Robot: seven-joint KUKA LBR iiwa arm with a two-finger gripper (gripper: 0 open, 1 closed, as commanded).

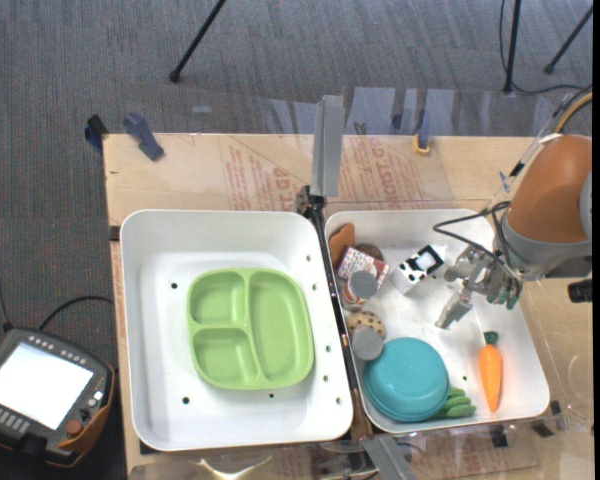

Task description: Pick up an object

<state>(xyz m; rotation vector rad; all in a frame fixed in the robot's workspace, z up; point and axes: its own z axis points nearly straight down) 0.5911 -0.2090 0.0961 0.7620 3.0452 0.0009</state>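
One orange carrot (pixel 491 376), grn top.

Two white bins (pixel 140 268) on tan bench (pixel 210 168). Lime-green divided plate (pixel 250 328) in left bin. In right bin: teal bowl (pixel 408 378), orange carrot (pixel 491 376) with green top, black-and-white patterned block (pixel 418 266), pink-and-white patterned packet (pixel 358 264), speckled tan cookie (pixel 365 322), grey discs (pixel 368 345). Orange band (pixel 550 190) on grey arm.
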